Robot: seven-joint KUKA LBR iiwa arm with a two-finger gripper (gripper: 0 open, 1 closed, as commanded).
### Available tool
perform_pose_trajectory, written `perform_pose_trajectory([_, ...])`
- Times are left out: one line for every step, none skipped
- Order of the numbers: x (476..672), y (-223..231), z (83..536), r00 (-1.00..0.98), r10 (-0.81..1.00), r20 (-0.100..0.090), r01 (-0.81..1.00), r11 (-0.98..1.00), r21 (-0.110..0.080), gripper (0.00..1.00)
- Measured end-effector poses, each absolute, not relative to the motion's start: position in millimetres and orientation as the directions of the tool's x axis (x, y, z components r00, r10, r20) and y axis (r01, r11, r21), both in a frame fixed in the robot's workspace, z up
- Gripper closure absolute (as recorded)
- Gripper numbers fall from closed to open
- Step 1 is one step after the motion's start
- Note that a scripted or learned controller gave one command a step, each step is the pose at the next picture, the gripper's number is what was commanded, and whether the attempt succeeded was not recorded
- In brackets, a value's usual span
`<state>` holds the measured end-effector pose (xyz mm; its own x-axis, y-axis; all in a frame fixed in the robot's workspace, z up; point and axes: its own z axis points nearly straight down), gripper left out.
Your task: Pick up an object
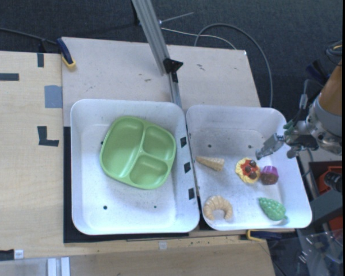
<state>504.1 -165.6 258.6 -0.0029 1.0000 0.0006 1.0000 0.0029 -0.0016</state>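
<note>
The right white bin point(230, 119) holds several toy foods: a waffle cone point(210, 163), a yellow fruit tart point(248, 170), a purple piece point(269, 176), a croissant point(218, 207) and a green bumpy piece point(272, 208). My gripper point(263, 151) reaches in from the right over the bin's right side. Its tip hangs just above and to the right of the tart. Nothing is seen held in it.
The left white bin point(86, 211) carries a green divided plate point(138, 152). A grey metal bar point(152, 30) slants down from the top to the seam between the bins. A cable point(264, 56) loops behind the right bin.
</note>
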Motion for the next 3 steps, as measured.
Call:
perform_pose_trajectory([504.0, -165.7, 258.6, -0.003, 1.000, 0.000, 1.000, 0.003, -0.001, 0.00])
perform_pose_trajectory([499.5, -155.1, 205.0, -0.001, 1.000, 0.001, 1.000, 0.001, -0.007, 0.00])
perform_pose_trajectory([498.6, -150.8, 140.9, -0.001, 1.000, 0.002, 1.000, 0.001, -0.009, 0.00])
